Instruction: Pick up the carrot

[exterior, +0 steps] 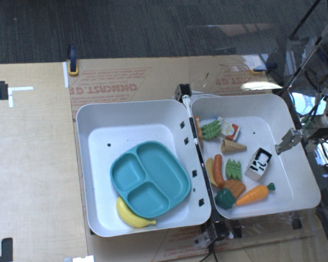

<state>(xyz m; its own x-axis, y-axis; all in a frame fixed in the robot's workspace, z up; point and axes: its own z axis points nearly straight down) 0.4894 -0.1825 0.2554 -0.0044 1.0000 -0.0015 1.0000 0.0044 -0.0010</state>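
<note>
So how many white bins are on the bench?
2. The left bin holds a teal plate and a banana. The right bin holds the carrot and other toy food.

Two white bins: the left bin (89,176) at nine o'clock, the right bin (300,180) at three. One teal plate (150,178), one banana (133,215), one carrot (254,194), one black-and-white block (258,164), one cone (233,146).

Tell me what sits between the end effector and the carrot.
Nothing visible blocks it. The end effector is at the right bin's right side; the carrot lies below it near the front wall. The black-and-white box sits just left of that path.
</note>
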